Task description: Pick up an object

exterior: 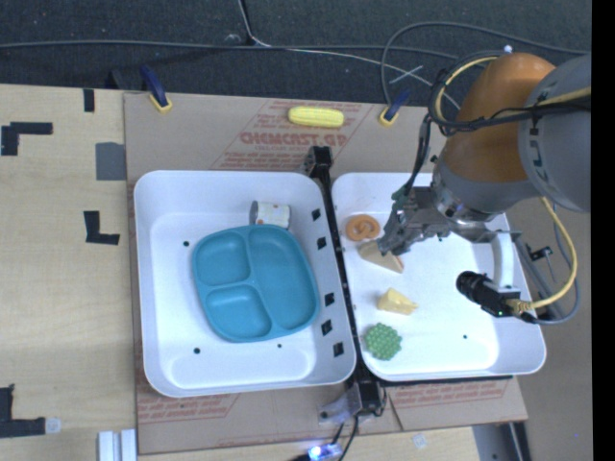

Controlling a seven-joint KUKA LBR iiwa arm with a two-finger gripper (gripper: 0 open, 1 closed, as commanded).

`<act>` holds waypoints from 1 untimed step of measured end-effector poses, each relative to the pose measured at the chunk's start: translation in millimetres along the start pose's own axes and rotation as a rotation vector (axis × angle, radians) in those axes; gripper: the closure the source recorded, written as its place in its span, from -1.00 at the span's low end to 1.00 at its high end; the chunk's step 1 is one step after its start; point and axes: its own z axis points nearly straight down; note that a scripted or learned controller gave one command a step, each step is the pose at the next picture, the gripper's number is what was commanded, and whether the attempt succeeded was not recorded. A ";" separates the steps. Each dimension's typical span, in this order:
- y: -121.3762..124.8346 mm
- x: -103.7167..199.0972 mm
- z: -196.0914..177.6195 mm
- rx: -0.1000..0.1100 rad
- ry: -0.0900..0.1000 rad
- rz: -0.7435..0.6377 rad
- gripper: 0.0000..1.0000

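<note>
1. Two shallow white bins sit side by side on a brown cardboard sheet (269, 142) that covers the bench.
2. The left bin (159, 257) carries a blue divided plate (255, 282) with three compartments, lying near the bin's middle.
3. A small pale block with a dark end (270, 213) lies just beyond the plate, near the left bin's far edge.
4. The right bin (519, 353) carries the food-shaped pieces, all in its left half.
5. An orange ring-shaped piece (362, 227) lies near the right bin's far left corner, close to the divider between the bins.
6. A tan wedge (380, 255) lies just in front of the ring, at the tip of the gripper (394, 243).
7. A pale yellow wedge (396, 303) lies nearer the front, apart from the tan wedge.
8. A green bumpy ball (383, 341) lies close to the right bin's front left corner, in front of the yellow wedge.
9. The grey arm with its orange band (495, 113) reaches in from the right and bends down over the right bin.
10. The gripper is low over the bin's left part, its tip touching or just above the tan wedge; it cannot be told whether it is released or clenched, and no piece is seen grasped.
11. A yellow corn cob (315, 116) lies on the cardboard beyond the bins, near the far edge.
12. A black cable (288, 51) runs across the dark floor behind the bench.
</note>
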 end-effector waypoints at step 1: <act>-9.9 60.2 2.7 0.001 0.001 -0.003 1.00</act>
